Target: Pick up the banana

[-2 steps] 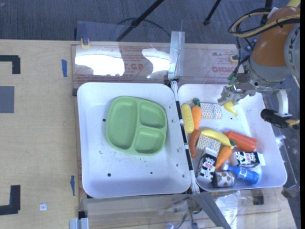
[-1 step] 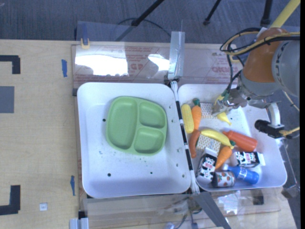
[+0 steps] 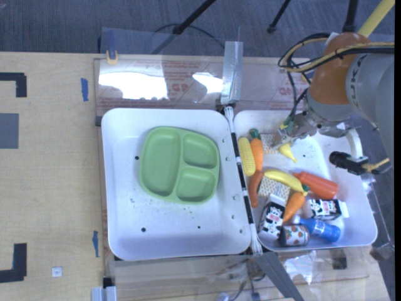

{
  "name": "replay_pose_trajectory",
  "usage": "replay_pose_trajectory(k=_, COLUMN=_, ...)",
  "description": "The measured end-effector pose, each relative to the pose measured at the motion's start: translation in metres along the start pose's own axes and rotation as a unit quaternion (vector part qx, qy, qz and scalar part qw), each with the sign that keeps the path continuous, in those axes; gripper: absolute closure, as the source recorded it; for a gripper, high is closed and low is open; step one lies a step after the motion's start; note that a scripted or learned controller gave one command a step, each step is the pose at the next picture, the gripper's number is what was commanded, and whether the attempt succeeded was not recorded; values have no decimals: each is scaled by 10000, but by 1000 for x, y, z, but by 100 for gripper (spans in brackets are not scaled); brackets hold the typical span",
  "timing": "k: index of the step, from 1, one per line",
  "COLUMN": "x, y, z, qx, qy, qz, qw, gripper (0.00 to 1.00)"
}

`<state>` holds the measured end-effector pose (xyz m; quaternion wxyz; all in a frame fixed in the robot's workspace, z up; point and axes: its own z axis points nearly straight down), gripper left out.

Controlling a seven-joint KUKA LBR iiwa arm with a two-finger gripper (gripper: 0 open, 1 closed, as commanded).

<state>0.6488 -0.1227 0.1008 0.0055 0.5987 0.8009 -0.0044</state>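
Note:
The banana (image 3: 283, 179) is yellow and lies across the middle of the right bin (image 3: 362, 221), between an orange carrot (image 3: 254, 185) and a red-orange carrot (image 3: 318, 184). My gripper (image 3: 292, 130) hangs over the back part of that bin, up and slightly right of the banana and clearly apart from it. A small pointed yellow piece (image 3: 287, 150) sits directly under the gripper; whether it is held is unclear.
The right bin also holds a corn cob (image 3: 246, 155), a carrot (image 3: 257, 150), another carrot (image 3: 293, 207), two cow-print cartons (image 3: 270, 218), a blue bottle (image 3: 322, 229) and a small can (image 3: 293, 234). A green divided plate (image 3: 180, 164) lies in the left bin (image 3: 119, 205).

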Motion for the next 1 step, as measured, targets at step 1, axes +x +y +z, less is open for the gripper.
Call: replay_pose_trajectory(k=1, x=38, y=31, z=-100, qx=-18, qy=60, qz=-35, qw=10000, gripper=100)
